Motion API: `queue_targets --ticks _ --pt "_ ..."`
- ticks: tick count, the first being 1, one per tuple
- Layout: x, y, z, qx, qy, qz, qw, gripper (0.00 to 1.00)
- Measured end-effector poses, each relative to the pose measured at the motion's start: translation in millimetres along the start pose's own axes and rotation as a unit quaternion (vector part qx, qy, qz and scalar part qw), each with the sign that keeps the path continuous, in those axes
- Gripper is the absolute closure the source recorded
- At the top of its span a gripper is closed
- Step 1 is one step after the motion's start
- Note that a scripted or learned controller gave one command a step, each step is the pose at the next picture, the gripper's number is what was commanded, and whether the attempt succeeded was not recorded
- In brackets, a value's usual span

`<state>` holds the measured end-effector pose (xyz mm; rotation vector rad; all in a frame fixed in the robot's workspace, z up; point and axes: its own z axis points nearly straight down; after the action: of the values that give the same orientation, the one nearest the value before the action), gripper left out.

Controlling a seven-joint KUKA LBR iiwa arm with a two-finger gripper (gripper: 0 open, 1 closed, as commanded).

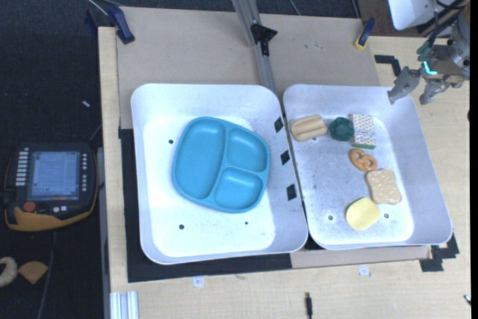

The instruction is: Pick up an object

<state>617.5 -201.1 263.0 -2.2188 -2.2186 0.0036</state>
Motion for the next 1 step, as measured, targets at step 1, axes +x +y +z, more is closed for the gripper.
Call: queue_targets --ticks 1 --pt "0.1 1.0 -2.2 -0.002 -0.001 -0.001 1.0 0.0"
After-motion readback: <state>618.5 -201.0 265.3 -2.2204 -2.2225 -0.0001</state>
